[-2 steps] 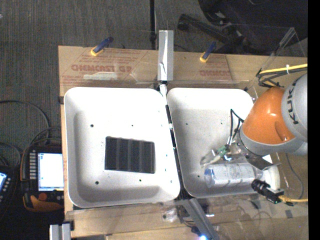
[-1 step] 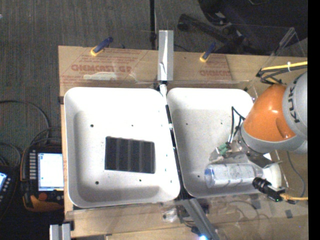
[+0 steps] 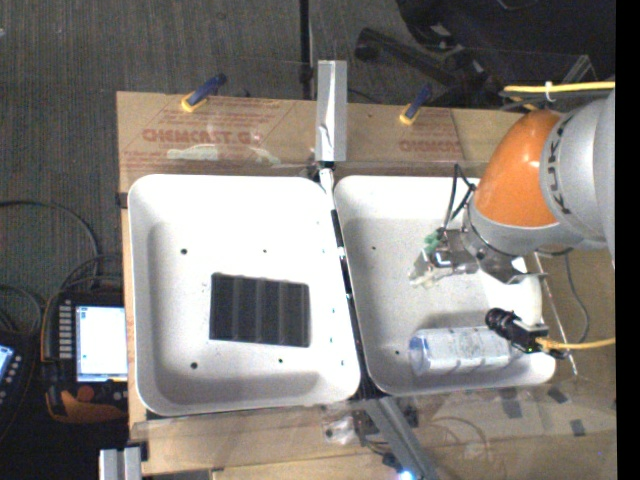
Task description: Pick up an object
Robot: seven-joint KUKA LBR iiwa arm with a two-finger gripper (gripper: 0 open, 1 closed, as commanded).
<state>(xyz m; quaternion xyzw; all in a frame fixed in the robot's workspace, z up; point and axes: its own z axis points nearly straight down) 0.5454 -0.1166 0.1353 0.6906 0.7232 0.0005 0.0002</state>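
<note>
Low over the right bin (image 3: 380, 208), the gripper (image 3: 437, 261) hangs under the orange wrist; whether it is open or closed, I cannot tell. A plastic bottle (image 3: 462, 349) lies on its side along the bin's near wall, just below the gripper and apart from it, likely rolled there by the sloped floor. A dark ribbed block (image 3: 260, 310) lies flat in the left bin (image 3: 160, 208), well apart. The bottle seems the nearer target.
</note>
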